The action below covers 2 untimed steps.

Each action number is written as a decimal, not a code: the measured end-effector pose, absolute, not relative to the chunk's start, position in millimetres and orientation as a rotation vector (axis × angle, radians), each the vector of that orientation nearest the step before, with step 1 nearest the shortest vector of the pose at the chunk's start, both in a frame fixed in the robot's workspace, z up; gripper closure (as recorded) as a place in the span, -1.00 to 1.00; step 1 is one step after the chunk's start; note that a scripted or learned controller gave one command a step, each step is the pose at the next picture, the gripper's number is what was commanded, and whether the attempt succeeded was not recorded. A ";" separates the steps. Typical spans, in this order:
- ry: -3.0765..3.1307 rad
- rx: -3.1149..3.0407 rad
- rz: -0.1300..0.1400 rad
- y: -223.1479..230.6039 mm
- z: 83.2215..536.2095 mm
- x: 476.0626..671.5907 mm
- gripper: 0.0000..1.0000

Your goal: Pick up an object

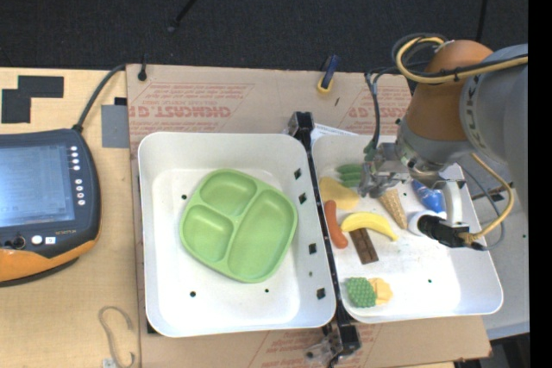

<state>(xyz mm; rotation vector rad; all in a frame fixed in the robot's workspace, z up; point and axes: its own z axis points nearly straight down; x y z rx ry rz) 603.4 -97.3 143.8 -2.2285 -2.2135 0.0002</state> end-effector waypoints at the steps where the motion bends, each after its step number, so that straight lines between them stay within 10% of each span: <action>1: -2.214 -2.229 0.001 -106.9 195.7 609.2 1.00; 2: -2.219 -2.224 -0.001 -108.7 229.3 609.3 1.00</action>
